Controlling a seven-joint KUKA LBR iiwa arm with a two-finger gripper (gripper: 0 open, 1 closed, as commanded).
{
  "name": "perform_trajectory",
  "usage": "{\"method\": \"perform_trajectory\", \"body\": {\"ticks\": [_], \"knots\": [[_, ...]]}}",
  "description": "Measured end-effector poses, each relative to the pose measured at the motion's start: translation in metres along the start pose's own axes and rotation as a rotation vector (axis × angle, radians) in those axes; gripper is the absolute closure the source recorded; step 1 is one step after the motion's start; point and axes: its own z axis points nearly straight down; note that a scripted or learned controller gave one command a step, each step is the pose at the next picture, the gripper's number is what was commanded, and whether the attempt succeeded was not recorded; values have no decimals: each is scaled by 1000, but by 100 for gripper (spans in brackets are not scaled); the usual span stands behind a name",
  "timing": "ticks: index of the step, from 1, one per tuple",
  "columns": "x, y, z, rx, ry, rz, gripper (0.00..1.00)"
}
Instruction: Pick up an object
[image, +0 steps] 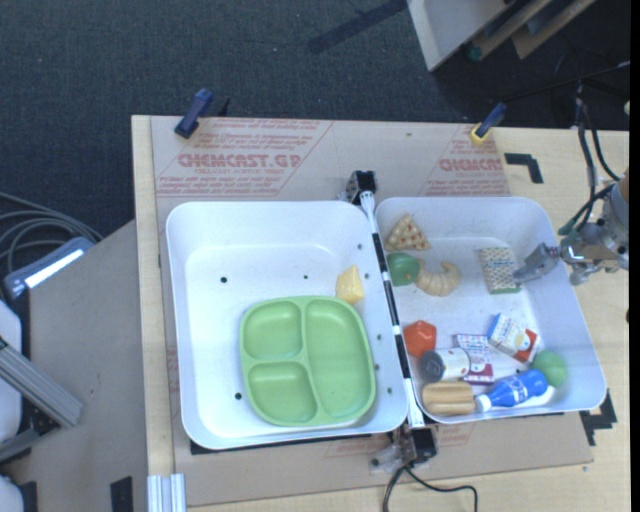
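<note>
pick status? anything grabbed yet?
Done: nothing looks lifted; the toys, such as the croissant and blue bottle, lie in the right bin. In hand: the gripper sits at that bin's right edge beside the patterned packet. Left: the grasp and lift.

The arm (612, 225) is cut off by the right edge.

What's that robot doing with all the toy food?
A robot arm reaches in from the right, and its tool sits at the far right side of the right bin, next to a small patterned packet. It isn't holding anything yet. That bin has lots of toy food, like a croissant and a blue bottle. The left bin holds a green divided plate and a yellow piece.
</note>
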Motion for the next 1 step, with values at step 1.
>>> {"method": "perform_trajectory", "body": {"ticks": [1], "knots": [[29, 44, 100, -9, -3, -2, 0]]}}
